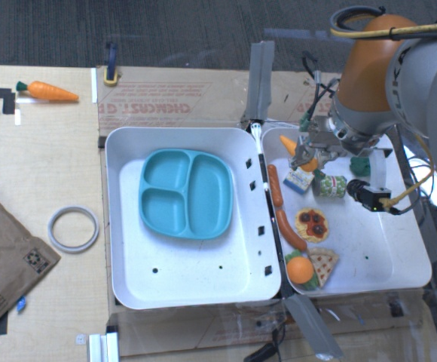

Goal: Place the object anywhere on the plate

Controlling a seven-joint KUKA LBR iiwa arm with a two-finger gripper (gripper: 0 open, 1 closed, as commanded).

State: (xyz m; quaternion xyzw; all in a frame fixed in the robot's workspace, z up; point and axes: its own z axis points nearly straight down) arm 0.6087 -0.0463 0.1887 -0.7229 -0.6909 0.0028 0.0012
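Pick step: gripper [307, 157] low over small carton [299, 180] near right bin's [399, 270] far-left corner, claw state unclear; next needs lift, carry to plate [187, 194].

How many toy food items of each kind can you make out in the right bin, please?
Hot dog sausages: 2
Mini pizza: 1
Orange fruit: 1
Sandwich wedge: 1
Green can: 1
Small carton: 1
Orange wedge piece: 1
Small green item, unclear: 1
Total: 9
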